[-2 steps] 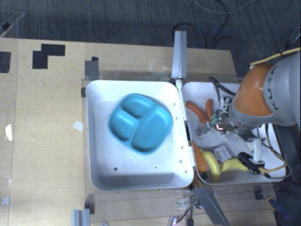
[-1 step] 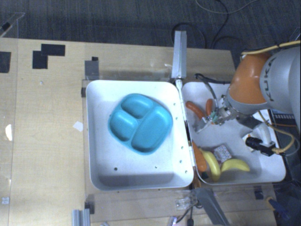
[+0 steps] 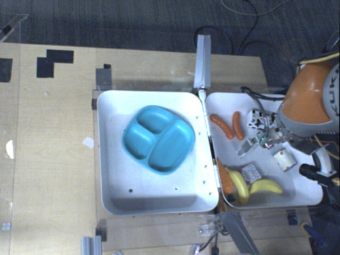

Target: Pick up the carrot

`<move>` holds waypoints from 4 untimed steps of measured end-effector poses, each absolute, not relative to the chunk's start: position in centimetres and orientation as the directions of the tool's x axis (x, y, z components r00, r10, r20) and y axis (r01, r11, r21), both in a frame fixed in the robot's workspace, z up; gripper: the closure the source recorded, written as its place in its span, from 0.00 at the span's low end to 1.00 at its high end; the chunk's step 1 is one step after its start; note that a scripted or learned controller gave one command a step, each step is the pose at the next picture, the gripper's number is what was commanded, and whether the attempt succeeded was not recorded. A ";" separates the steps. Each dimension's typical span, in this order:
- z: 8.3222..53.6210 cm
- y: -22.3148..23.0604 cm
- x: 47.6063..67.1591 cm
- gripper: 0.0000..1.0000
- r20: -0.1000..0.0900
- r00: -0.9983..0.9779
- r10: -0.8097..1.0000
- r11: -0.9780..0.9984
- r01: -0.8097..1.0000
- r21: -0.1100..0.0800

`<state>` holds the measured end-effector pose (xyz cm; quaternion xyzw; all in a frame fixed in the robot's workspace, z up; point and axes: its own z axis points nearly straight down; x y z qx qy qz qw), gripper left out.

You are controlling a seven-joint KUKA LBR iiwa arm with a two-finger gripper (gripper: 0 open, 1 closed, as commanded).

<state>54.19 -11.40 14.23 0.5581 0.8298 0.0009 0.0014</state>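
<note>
Roughly, left to right from the divider (image 3: pixel 204 116) between bins:
Left bin (image 3: pixel 111 158): blue sectioned plate (image 3: pixel 158 138), left of divider.
Carrot (image 3: pixel 226 180): right bin (image 3: pixel 308 195), tight against divider's near end, touching bananas (image 3: pixel 249 187); awkward wall-side grasp, I judge.
Sausages (image 3: pixel 228 125): just right of divider, farther back.
Gripper (image 3: pixel 260 137): right of the sausages, above bin floor, nothing between fingers; fingers' spacing cannot be told.

orange carrot (image 3: pixel 227 179), lying against right bin's (image 3: pixel 313 195) left wall
</note>
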 end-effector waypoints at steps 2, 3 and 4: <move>10.5 -13.1 61.6 0.00 -0.002 -0.349 0.937 0.349 0.937 0.003; 15.6 -12.3 59.5 0.00 -0.003 -0.402 0.916 0.402 0.916 0.004; 11.8 -8.8 60.5 0.00 0.000 -0.382 0.924 0.382 0.924 0.002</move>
